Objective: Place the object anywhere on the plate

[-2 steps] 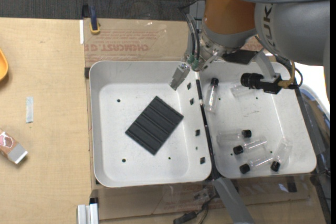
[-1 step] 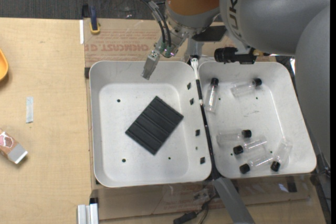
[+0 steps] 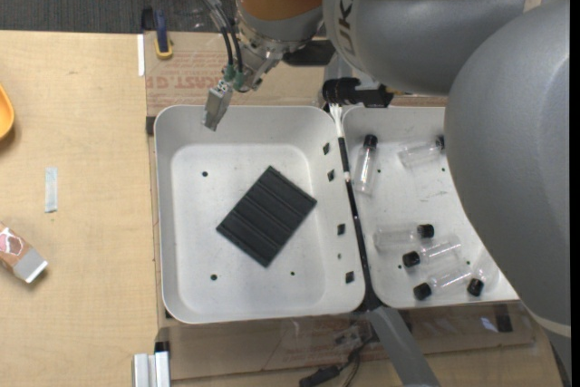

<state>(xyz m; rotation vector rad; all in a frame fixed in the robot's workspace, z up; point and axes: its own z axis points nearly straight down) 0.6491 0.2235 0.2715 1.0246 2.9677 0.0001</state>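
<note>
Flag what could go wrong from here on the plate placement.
1. The gripper hangs over the left bin's far-left corner, well off the black ribbed plate; a release here would likely miss it.
2. I can't make out any object at the gripper, so the pick may have failed.
3. The clear vials lie in the right bin, with the arm's bulk covering part of it; a re-pick there may be hard to verify.
</note>
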